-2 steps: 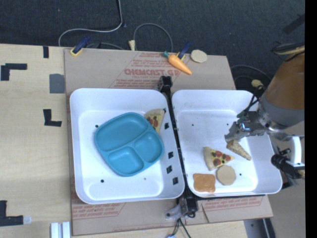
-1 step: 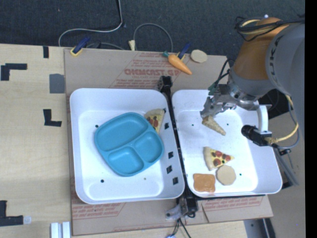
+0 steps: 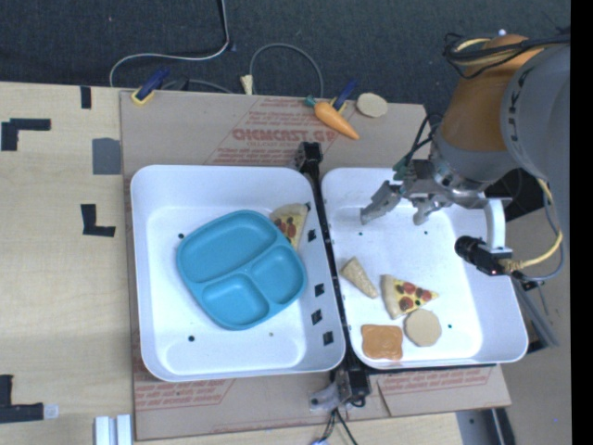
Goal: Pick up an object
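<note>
My gripper [image 3: 401,209] hangs over the back part of the right bin [image 3: 496,341], its two grey fingers spread open with nothing between them. In the right bin's front half lie a tan wedge [image 3: 359,277], a pizza slice [image 3: 408,294], a round beige cookie [image 3: 423,327] and an orange-brown toast piece [image 3: 382,341]. The left bin [image 3: 153,341] holds a blue divided plate [image 3: 241,267] and another pizza slice [image 3: 291,222] at the plate's back right edge.
A toy carrot [image 3: 334,119] and a beige round piece [image 3: 372,106] lie on the cardboard behind the bins. Black clips [image 3: 310,160] run along the divider between the bins. Cables loop at the back of the bench.
</note>
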`<state>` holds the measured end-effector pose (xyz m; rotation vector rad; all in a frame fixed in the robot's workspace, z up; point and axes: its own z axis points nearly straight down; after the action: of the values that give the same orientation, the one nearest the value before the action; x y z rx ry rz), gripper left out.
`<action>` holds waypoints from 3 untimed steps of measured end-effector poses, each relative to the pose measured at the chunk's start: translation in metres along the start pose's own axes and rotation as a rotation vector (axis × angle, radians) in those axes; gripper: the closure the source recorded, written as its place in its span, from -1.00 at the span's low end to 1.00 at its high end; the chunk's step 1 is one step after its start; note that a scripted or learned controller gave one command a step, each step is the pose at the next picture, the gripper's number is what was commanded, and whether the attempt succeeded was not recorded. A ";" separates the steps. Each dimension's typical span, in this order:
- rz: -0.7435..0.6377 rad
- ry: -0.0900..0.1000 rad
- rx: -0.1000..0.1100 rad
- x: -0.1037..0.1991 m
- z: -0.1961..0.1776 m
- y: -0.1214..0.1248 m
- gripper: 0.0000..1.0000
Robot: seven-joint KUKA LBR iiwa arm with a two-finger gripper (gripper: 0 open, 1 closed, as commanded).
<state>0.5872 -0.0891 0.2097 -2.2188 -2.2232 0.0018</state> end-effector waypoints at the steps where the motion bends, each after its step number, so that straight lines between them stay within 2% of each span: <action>1: 0.002 -0.004 -0.006 -0.015 0.129 0.003 -1.00; 2: -0.002 -0.001 -0.007 -0.009 0.102 0.067 -1.00; 3: 0.001 -0.002 -0.007 -0.008 0.124 0.023 -1.00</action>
<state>0.6096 -0.0976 0.0859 -2.2244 -2.2264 -0.0032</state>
